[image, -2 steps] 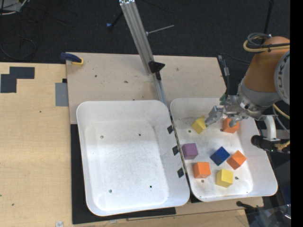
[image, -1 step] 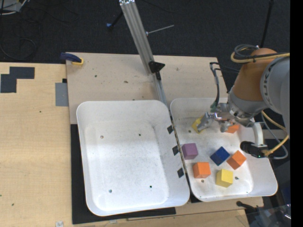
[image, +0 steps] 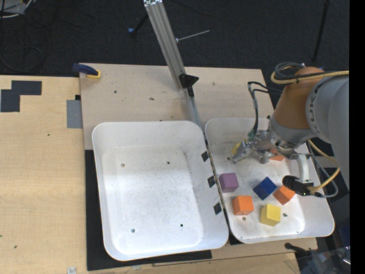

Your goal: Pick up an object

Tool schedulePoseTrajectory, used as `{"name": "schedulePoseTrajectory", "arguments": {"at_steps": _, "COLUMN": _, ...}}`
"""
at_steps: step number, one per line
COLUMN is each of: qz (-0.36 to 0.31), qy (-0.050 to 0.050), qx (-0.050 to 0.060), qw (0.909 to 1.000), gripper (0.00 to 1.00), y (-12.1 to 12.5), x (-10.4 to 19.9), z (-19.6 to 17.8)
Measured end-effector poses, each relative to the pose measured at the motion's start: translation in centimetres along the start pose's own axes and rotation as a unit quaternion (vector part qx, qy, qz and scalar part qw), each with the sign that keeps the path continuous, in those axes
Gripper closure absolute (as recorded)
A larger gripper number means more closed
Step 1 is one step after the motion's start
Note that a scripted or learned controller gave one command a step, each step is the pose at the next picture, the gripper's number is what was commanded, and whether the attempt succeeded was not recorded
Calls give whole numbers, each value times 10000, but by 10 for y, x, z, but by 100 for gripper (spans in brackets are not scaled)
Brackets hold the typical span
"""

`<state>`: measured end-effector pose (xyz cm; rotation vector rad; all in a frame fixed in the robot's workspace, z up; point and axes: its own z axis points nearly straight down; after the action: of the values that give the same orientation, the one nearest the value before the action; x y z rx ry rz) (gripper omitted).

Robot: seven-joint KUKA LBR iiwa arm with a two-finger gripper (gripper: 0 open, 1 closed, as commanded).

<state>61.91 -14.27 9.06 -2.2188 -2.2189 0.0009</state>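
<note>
We find the gripper (image: 246, 149) low over the upper part of the right bin (image: 319, 224), its metal fingers pointing toward the bin's left wall. We cannot tell how the jaws stand; they blur into the wrist hardware, and we see nothing between them.

Nearest, just below and a little left, lies the purple cube (image: 229, 181), near the wall shared with the left bin (image: 114, 147). Further down sits the orange cube (image: 243, 204), then the yellow cube (image: 271, 214) toward the bin's lower edge. The blue cube (image: 264, 188) lies below the wrist, and beside it a second orange block (image: 284, 194) touches a black cable end.

We judge these blocks light, stiff and not fragile, probably wood or foam, with flat faces that suit a two-finger pinch across opposite sides. The purple one seems the easiest target: closest and standing apart from the others, though the wall at its left could crowd one finger. The blue and orange pair sit close together, leaving less room.
</note>
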Motion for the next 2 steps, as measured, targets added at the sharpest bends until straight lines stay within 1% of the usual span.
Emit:
{"name": "schedulePoseTrajectory", "arguments": {"at_steps": 1, "qz": 20, "qy": 3, "qx": 10, "qw": 10000, "gripper": 100, "y": -1, "x": -1, "z": -10}}
{"name": "schedulePoseTrajectory", "arguments": {"at_steps": 2, "qz": 25, "qy": -13, "qx": -29, "qw": 10000, "gripper": 100, "y": -7, "x": -5, "z": -71}}
